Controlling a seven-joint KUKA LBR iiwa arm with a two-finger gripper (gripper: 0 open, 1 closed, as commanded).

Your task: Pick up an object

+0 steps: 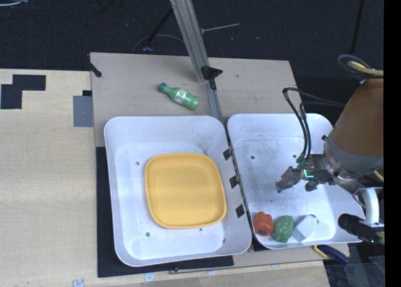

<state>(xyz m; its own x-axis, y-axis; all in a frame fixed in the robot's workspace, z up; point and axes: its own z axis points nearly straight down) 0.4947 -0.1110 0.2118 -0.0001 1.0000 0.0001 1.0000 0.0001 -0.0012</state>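
My gripper (286, 182) hangs over the middle of the right bin (269, 141), its dark fingers pointing left and down, with nothing seen between them. Along that bin's front edge lie a red pepper-like object (263, 223), a green lumpy object (283, 229) and a pale grey block (305, 227), side by side. They sit below and slightly right of the gripper, apart from it. A yellow square plate (185, 190) lies flat in the left bin (125, 154).
A green bottle (180, 96) lies on the bench behind the left bin. A slanted metal rail (195, 35) rises from between the bins at the back. A black cable (303, 123) loops above the right bin near the wrist.
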